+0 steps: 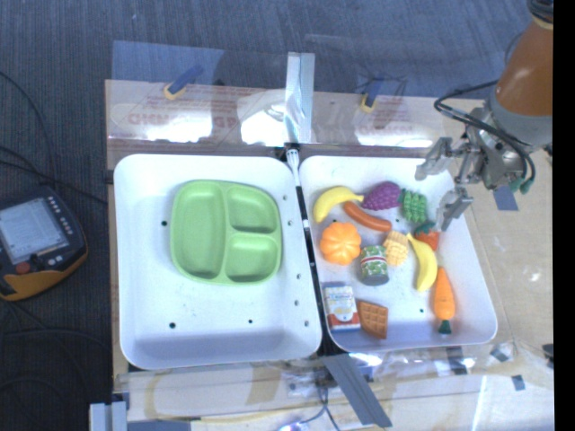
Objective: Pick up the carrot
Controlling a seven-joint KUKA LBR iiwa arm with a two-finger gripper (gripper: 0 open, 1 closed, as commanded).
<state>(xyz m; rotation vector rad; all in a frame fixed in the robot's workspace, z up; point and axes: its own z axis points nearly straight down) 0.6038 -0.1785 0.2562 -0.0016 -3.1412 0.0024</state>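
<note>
The single camera is fixed above the bench point(530, 268) and looks down at a slant, from some distance. It takes in both white bins whole: the left bin point(144, 330) sits near the middle of the picture, the right bin point(472, 317) toward the right side. Dark floor point(269, 16) fills the top and left. The arm point(530, 70) enters at the upper right.

Both bins point(135, 330) were plain white, the divided plate point(225, 232) lime green. The carrot point(443, 296) was orange with a green tip, next to two yellow bananas point(422, 263), purple grapes point(382, 195), an orange pumpkin point(340, 242) and a brown waffle point(373, 318).
</note>
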